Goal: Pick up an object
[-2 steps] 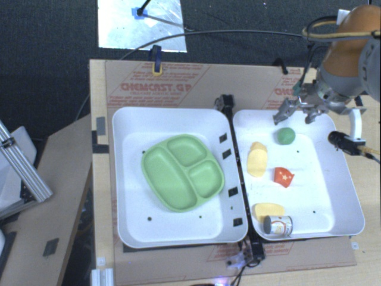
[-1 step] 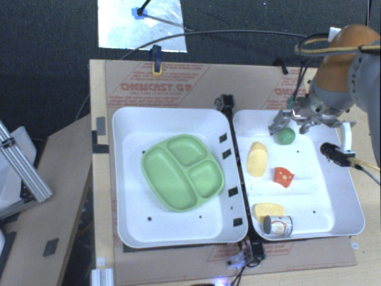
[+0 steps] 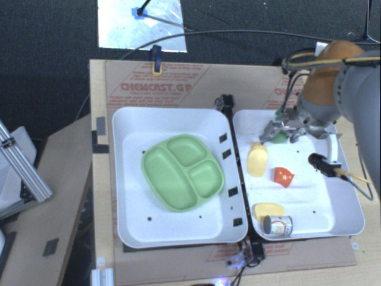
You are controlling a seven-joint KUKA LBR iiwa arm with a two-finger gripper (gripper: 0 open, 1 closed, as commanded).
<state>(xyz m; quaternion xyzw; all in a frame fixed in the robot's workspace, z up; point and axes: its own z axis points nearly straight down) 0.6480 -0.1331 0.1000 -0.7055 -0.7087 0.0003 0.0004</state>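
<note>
The right bin [image 3: 339, 219] holds several small objects. A pale yellow rounded piece [image 3: 257, 160] lies near its left wall, and a red piece [image 3: 283, 176] sits at its middle. Along the front wall rest a flat yellow piece [image 3: 269, 209] and a small metal can [image 3: 278, 225] on its side. My gripper [image 3: 286, 131] hangs low over the bin's back left part, just up and right of the pale yellow piece. A small green thing [image 3: 277, 137] shows right beneath it; whether it is gripped is unclear.
The left bin [image 3: 137, 219] bears a green divided plate [image 3: 182, 171]. A black divider [image 3: 233, 159] runs between the bins. A black connector with a yellow cable [image 3: 324, 164] hangs from the arm over the right bin. The grey arm [image 3: 357, 94] covers the back right corner.
</note>
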